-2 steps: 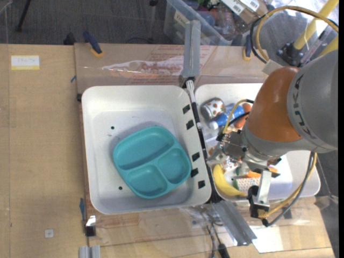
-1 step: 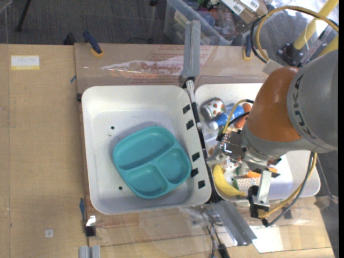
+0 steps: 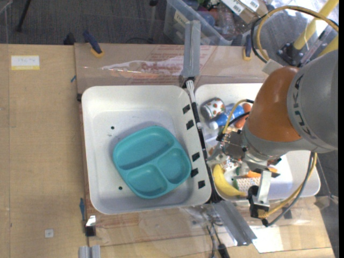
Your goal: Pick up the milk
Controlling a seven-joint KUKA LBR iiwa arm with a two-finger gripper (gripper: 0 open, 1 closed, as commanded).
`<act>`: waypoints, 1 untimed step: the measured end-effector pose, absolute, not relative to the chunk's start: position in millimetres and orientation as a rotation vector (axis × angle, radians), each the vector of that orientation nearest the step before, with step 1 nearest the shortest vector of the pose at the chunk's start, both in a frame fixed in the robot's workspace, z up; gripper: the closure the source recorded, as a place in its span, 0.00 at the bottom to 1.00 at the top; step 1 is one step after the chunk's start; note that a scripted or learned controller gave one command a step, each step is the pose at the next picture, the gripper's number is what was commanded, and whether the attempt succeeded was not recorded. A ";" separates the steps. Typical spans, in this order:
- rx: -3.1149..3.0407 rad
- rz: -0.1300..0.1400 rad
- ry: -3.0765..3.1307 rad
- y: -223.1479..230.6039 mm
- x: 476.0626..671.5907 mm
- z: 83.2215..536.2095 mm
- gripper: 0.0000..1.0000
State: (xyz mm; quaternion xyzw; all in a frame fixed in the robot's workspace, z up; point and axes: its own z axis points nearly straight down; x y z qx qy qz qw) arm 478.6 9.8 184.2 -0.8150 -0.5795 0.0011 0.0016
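The grey arm with its orange band (image 3: 274, 112) reaches over the right bin (image 3: 309, 184), and its wrist covers most of what lies inside. The gripper (image 3: 239, 157) hangs low in this bin, close to the divider between the two bins. I cannot tell if it is open or closed, because the wrist hides it from above.

Just below the gripper in the view lies a yellow banana (image 3: 224, 184), and beside the banana is a small red-and-white speckled thing (image 3: 244, 184). Above the gripper, toward the far wall, are a shiny can (image 3: 212, 109), a blue thing (image 3: 231, 113) and an orange thing (image 3: 245, 108).

I cannot tell which thing is the milk.

Well apart from the gripper, to the view's left, a teal divided plate (image 3: 152, 161) lies in the left bin (image 3: 97, 144). Both bins stand on the wooden worktop (image 3: 37, 144).
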 end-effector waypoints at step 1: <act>-2.558 0.003 -1.819 9.8 478.6 184.2 0.00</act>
